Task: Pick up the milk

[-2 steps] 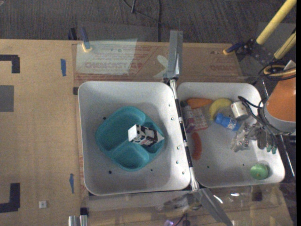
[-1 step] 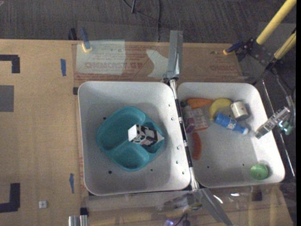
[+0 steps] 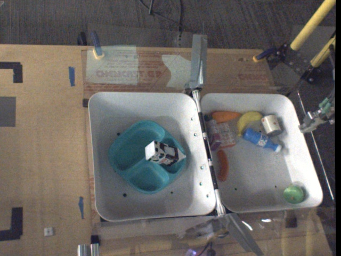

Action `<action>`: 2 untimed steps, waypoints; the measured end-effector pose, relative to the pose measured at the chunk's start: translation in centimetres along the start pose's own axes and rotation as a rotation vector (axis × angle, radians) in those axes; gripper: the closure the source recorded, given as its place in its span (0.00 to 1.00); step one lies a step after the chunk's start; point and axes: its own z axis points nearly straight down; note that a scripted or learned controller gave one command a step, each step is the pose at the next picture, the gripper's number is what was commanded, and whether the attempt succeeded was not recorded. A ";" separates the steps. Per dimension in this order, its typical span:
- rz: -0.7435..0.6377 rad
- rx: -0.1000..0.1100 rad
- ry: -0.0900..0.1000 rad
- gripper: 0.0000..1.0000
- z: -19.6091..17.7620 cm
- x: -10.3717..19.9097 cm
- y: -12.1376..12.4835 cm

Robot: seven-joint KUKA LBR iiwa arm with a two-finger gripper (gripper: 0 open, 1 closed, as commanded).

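White-and-black milk carton (image 3: 164, 153) lies on a teal divided plastic plate (image 3: 128, 159).
Grey gripper (image 3: 318, 117) sits well right of that plate, so the carton seems unobstructed; its opening cannot be told.

White bins (image 3: 101, 111); teal divided plate (image 3: 128, 148); black-and-white cow-pattern milk carton (image 3: 164, 153); orange carrot (image 3: 226, 116); yellow lemon (image 3: 248, 120); blue bottle (image 3: 261, 140); green lime (image 3: 293, 193); silver can (image 3: 271, 125).
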 end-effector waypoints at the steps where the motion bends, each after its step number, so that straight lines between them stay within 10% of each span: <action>1: -0.023 0.003 0.003 1.00 -3.8 1.0 -5.8; 2: 0.320 0.002 0.001 1.00 -1.5 0.2 -1.1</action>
